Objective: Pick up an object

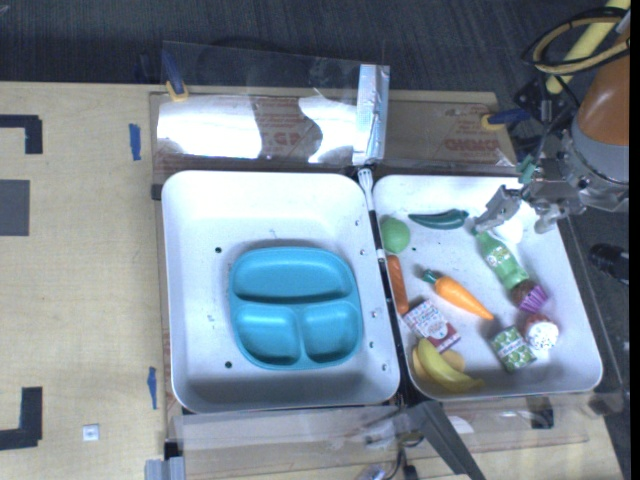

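Camera view takes in the desk (70, 268) from above, with the left bin (190, 298) holding a blue divided tray (295, 303) and the right bin (575, 308) beside it holding the small items. Taking the right bin as the landmark, the arm (605, 118) enters over its far right corner, its orange band cut off by the frame edge and yellow cables looping above it. Its gripper (518, 208) hangs over the bin's far right part with the fingers spread apart and nothing between them; whether the tips touch the bin floor cannot be told. Just below the gripper lies a green bottle (500, 258). A dark green pepper (438, 219) lies near the bin's far wall, a lime (395, 235) at its far left, an orange carrot (462, 295) in its middle, a banana (440, 365) at its near left. The small packets at its near right are too blurred to name.
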Motion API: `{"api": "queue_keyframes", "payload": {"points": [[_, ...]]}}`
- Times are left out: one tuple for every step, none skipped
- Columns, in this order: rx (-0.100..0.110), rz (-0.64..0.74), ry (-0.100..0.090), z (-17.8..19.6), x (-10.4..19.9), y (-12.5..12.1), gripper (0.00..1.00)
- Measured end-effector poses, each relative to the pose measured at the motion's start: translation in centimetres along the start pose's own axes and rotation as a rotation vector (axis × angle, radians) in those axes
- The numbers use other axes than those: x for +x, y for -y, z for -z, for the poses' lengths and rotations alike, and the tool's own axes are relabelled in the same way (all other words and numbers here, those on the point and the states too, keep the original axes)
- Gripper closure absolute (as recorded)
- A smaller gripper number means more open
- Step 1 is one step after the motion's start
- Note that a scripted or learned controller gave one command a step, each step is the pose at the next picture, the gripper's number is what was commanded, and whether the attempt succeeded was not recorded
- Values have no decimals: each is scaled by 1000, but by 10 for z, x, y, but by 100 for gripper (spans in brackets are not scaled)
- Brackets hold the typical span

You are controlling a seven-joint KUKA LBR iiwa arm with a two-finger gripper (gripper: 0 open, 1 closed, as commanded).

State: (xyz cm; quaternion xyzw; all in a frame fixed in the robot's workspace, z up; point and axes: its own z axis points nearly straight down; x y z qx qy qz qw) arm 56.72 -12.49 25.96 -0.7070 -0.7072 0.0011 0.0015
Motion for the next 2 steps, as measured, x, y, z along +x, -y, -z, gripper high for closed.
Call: {"api": "queue_keyframes", "payload": {"points": [[3,179,-1,-80,-50,-30,0],[-1,180,0,-78,-49,-31,0]]}}
